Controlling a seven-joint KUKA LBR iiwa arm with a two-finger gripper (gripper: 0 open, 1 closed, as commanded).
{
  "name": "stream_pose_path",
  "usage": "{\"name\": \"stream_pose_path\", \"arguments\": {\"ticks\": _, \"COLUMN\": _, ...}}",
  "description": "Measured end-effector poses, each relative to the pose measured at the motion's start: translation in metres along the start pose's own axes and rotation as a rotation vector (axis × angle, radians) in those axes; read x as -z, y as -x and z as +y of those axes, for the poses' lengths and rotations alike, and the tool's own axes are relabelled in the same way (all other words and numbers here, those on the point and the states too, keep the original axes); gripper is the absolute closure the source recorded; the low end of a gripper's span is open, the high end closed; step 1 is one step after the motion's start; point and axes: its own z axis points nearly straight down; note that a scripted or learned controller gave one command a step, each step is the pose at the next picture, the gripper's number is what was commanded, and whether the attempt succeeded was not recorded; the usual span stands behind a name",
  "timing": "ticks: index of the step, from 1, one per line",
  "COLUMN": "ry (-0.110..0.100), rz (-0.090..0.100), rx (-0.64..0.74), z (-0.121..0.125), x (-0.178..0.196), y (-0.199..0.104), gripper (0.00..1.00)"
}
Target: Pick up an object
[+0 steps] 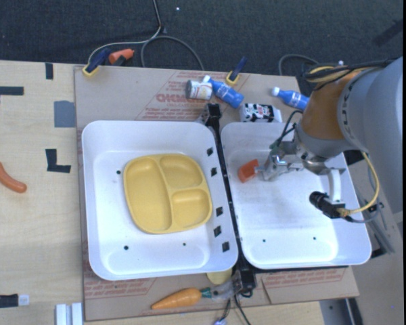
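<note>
Orange block (248,171), a small chunky plastic-looking piece, lies on the floor of the right-hand shallow white bin (304,246), toward its upper left, and it is the likely target of the pick. The two-finger metal gripper (269,170) sits low in that bin, just beside the block's right edge, perhaps touching it; whether the block lies between the fingers cannot be told from this angle, nor how wide they stand. The grey arm with its orange band (325,114) slants down from the right, probably so the wrist can reach the bin floor near the dividing wall (a tight corner to work in).

Outward from there, this bin's floor holds the block. The left-hand shallow white bin (98,181) holds a yellow three-compartment plastic plate (167,192), lying flat near its middle. Outside the bins, on the cardboard sheet, a toy orange carrot (178,298) rests below them, and blue-and-white bottles (220,91) lie above.
</note>
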Motion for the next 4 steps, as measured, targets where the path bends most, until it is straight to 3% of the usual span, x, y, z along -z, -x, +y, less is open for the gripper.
{"name": "stream_pose_path", "arguments": {"ticks": 1, "ry": -0.005, "rz": 0.003, "rx": 0.002, "z": 0.007, "x": 0.022, "y": -0.011, "gripper": 1.0}}
{"name": "stream_pose_path", "arguments": {"ticks": 2, "ry": -0.007, "rz": 0.004, "rx": 0.003, "z": -0.009, "x": 0.053, "y": -0.03, "gripper": 1.0}}
{"name": "stream_pose_path", "arguments": {"ticks": 3, "ry": -0.008, "rz": 0.003, "rx": 0.001, "z": -0.009, "x": 0.051, "y": -0.029, "gripper": 0.0}}
{"name": "stream_pose_path", "arguments": {"ticks": 4, "ry": -0.002, "rz": 0.002, "rx": 0.001, "z": 0.004, "x": 0.01, "y": -0.042, "gripper": 0.0}}
